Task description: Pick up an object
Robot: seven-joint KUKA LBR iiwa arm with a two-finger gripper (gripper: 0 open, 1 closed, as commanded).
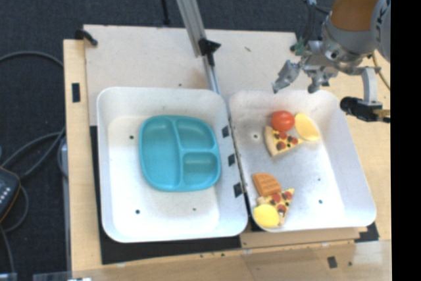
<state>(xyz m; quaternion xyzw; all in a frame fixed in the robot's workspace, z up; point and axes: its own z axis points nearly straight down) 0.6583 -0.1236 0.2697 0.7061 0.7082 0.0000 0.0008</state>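
Claw [302, 79] hangs open and empty above right bin's [348, 168] far rim. Tomato [283, 120], lemon [306, 127], pizza slice [281, 141] cluster below it. Blue tray [179, 153] in left bin [118, 161].

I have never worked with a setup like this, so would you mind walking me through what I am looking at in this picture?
You are looking down at a slant from one fixed camera above a bench. The grey machine with the orange band at the upper right is a robot arm; its two-finger gripper hangs above the far rim of the right bin, open and holding nothing. Two shallow white bins sit side by side. The left bin holds a blue divided plate. The right bin holds toy food: a red tomato, a yellow piece and a pizza slice together, then a waffle-like piece, another pizza slice and a second yellow piece near the front.
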